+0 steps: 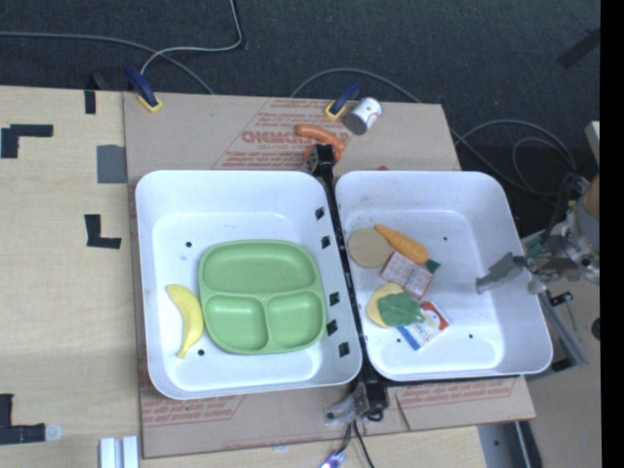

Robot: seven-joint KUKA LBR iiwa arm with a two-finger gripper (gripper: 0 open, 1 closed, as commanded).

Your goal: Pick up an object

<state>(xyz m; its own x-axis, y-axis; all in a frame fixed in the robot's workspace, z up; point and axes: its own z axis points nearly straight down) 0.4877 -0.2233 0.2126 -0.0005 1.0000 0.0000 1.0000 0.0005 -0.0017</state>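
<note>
Above the bench, your grey arm's two-finger gripper [498,273] hangs over the right-hand edge of the right shallow white plastic bin [485,191], reaching in from the right. You won't be able to read its grip from this angle, and nothing is visibly held in it.

The candidates for picking cluster in the left half of that bin, well apart from the gripper. An orange plastic toy carrot [402,244] lies at a slant, touching a flat tan round disc [367,250] on its left. Just below the carrot sits a small pale printed packet [409,275]. Below that, a green leafy toy piece [400,309] lies on top of a yellow rounded toy [378,304], with a red, white and blue wrapper [427,326] just beside them.

In the left shallow white plastic bin [161,195], you see a pale green three-compartment plastic plate [261,295] in the middle, and a yellow toy banana [186,318] just beside its left edge.

Both bins rest side by side on a brown cardboard sheet [210,130], held by a blue-and-yellow clamp [143,90] at its far left corner.
</note>
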